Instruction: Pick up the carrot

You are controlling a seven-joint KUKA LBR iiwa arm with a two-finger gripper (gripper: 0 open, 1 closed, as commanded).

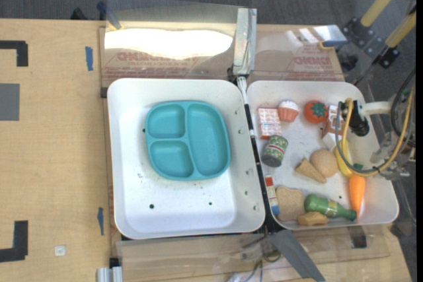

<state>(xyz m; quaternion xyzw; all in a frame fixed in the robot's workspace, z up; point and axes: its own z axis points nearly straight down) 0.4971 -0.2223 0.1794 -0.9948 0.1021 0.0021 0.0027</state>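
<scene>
The carrot (357, 192) is a small orange cone lying on the floor of the right bin (386, 208), close to its right wall, with its tip pointing toward the front. My gripper (390, 158) hangs over the right rim of that bin, just right of and slightly behind the carrot. It is partly cut off by the frame edge. Nothing shows between the gripper and the carrot.
Around the carrot lie a green bottle (328, 207), a bread roll (323, 161), a cheese wedge (308, 170), a toast slice (289, 198), a can (275, 150), a tomato (315, 111), a cupcake (288, 110) and a carton (268, 121). A teal divided plate (187, 141) sits in the left bin (125, 208).
</scene>
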